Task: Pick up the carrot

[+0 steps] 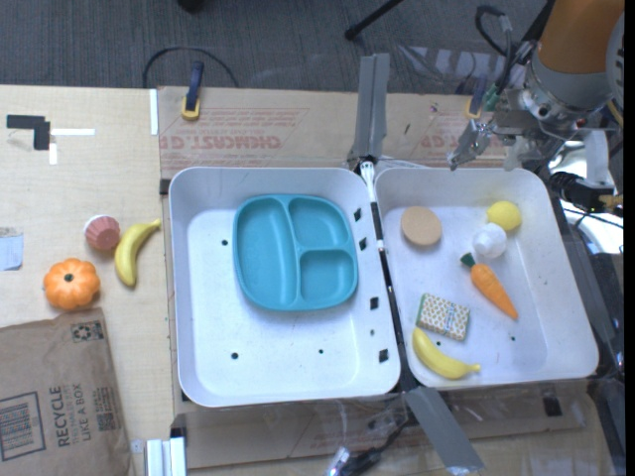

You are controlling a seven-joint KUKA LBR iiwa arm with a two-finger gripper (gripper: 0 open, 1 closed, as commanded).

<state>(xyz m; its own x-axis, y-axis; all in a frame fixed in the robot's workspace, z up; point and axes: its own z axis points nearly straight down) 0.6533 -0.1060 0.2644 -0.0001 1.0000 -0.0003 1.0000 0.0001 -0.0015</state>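
Approach step: the gripper, grip state indiscernible, hangs above the right white bin's far rim; the orange tapered carrot lies mid-bin, so the next move calls for descent onto it.

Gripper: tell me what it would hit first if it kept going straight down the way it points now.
Probably the back rim of the right bin. The gripper points down and left above that edge, well short of the carrot. Depth is unclear from this one slanted view, so treat this as a guess.

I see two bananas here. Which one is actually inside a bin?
The banana at the near edge of the right bin, beside the patterned sponge. The other banana lies on the bench, left of both bins.
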